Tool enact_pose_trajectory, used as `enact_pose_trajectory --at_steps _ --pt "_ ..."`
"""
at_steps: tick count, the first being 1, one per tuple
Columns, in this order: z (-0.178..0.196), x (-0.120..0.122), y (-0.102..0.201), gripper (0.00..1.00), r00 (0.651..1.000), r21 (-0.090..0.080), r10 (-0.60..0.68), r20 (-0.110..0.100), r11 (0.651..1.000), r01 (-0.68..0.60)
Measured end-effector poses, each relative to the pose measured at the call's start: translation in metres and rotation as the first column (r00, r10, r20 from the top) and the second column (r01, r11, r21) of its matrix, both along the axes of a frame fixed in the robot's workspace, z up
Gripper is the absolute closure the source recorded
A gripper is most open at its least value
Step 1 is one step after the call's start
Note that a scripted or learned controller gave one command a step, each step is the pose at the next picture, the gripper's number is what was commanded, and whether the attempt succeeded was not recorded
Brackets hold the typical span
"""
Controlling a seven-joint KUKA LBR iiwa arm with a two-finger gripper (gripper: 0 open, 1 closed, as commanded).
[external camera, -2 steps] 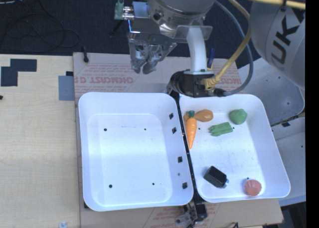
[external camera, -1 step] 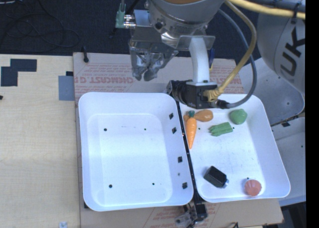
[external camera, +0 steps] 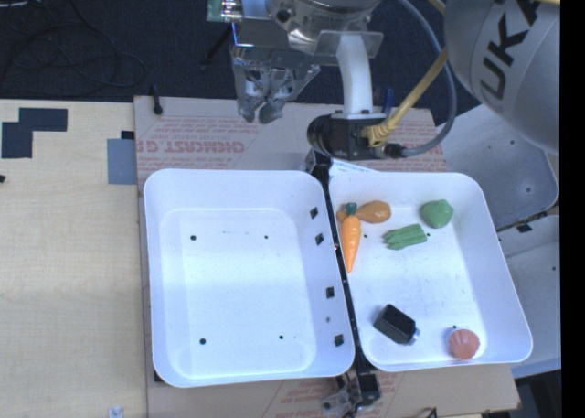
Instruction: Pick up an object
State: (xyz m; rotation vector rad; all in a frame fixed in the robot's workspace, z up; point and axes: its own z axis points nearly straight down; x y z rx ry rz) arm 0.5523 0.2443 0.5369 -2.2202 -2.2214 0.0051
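The grey arm's 2-finger gripper (external camera: 268, 107) hangs above the cardboard sheet (external camera: 228, 142) behind the left shallow white plastic bin (external camera: 164, 224), its fingertips pressed close together with nothing between them, well apart from every object. All 5 objects lie in the right shallow white plastic bin (external camera: 503, 270): a long orange toy carrot (external camera: 350, 238) just beside the divider between the 2 bins, a rounded orange-brown toy piece (external camera: 374, 212) touching its top end, a ridged green toy vegetable (external camera: 405, 237) near the middle and a rounded green toy lump (external camera: 437, 213) towards the far right corner. A small black block (external camera: 396, 324) sits near the front, with a round pinkish-red toy fruit (external camera: 463, 344) near the front right corner.
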Motion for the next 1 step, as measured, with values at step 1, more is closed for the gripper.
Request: enact_pose_trajectory --at_steps 1 --pt "0.0001 -0.0001 -0.0009 1.00 1.000 0.000 -0.002 -0.001 1.000 0.002"
